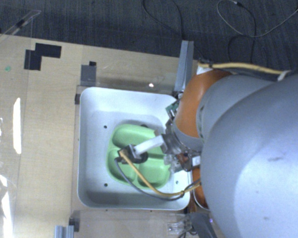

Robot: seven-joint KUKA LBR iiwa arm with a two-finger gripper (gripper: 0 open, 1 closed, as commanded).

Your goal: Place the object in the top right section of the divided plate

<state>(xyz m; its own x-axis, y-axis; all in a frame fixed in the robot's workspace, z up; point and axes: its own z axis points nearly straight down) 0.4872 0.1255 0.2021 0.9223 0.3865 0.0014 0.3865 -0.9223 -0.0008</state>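
Item: green plate [123, 137], inside bin [91, 155]. Gripper [172, 159] over plate's right edge; I cannot tell its grip.

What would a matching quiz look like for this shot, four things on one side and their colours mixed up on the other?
Things:
1. divided plate
2. bin
3. band on the arm
4. L-shaped mark on the bench

Colours:
A. orange
B. black
C. green
D. white

Pairs: 1-C, 2-D, 3-A, 4-B.
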